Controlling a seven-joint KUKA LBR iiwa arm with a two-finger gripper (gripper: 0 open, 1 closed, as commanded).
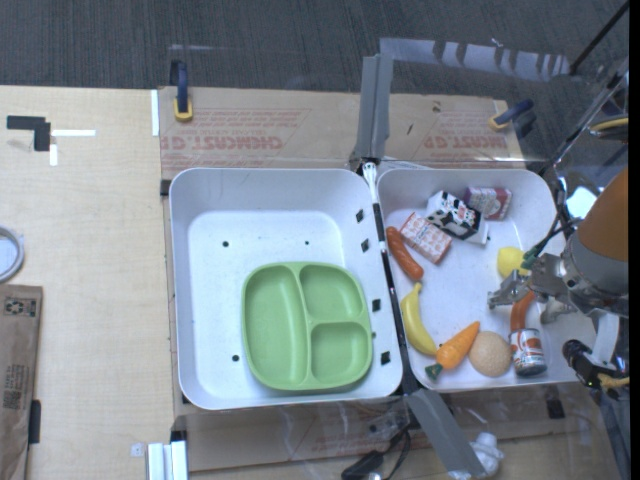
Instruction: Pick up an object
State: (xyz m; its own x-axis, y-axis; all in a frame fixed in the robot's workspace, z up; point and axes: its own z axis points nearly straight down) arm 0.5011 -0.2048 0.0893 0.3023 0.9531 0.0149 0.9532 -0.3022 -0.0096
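While unreadable on the can [529, 353], cardboard [240, 141] reads reversed "CHEMCAST GP".

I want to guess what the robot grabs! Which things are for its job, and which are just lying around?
For the job:
end effector
yellow plastic banana
orange toy carrot
round tan ball
small red-labelled can

Lying about:
green divided plastic plate
blue-handled clamp
brown paper bag

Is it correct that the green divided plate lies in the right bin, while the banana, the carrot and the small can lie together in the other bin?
Not quite. The camera view shows the green divided plate in the left bin. The banana, carrot and small can lie in the right bin.
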